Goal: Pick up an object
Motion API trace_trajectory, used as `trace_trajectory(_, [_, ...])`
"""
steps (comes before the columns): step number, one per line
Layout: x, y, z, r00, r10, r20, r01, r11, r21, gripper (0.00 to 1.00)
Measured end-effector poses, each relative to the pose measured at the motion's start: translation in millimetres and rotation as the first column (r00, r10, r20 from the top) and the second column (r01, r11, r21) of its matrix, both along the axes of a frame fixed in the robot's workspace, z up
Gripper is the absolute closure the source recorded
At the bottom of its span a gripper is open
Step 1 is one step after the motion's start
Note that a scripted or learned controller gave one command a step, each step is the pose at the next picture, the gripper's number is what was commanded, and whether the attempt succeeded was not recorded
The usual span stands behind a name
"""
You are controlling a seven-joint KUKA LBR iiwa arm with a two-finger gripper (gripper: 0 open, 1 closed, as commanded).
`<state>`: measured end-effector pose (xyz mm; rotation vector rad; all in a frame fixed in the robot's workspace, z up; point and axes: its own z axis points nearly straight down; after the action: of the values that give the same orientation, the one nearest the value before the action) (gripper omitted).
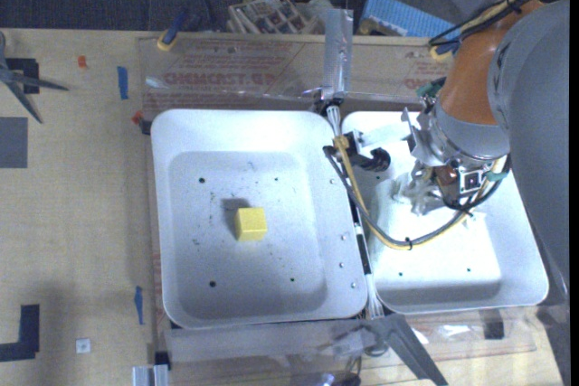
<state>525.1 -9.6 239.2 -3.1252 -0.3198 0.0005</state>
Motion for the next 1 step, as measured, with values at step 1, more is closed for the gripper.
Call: trace_trajectory(1, [43.1,30.2,43.9,1.0,-0.007,0.002,0.007,1.0,0.0,1.0])
